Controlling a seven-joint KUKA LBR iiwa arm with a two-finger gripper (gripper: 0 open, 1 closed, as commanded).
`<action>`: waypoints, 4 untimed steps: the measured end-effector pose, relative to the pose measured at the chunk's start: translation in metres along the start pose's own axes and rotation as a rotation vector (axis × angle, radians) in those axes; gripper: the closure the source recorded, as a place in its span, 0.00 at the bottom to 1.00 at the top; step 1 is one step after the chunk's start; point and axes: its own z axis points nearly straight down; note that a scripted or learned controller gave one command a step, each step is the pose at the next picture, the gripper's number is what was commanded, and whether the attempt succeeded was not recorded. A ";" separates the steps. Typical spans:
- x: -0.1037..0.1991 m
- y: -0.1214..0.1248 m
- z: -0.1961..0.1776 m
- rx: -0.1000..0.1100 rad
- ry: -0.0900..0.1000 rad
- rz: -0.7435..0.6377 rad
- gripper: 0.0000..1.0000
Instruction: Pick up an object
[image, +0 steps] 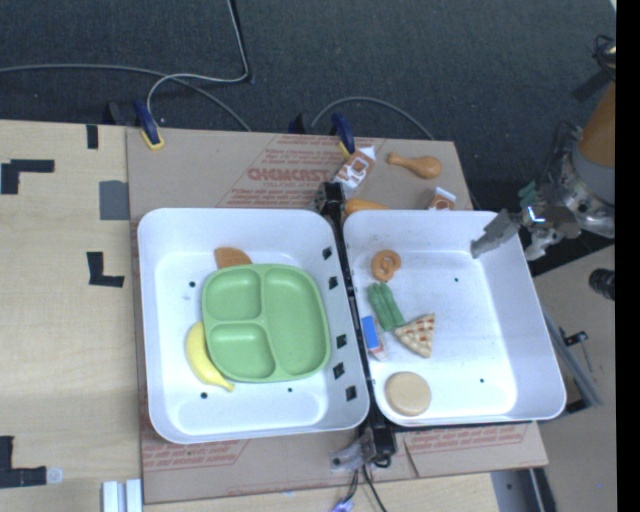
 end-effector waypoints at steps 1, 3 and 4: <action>0.039 -0.049 0.172 0.001 0.001 0.000 0.00; 0.084 0.092 0.190 0.008 -0.008 0.002 0.00; 0.069 0.043 0.191 -0.003 -0.002 0.000 0.00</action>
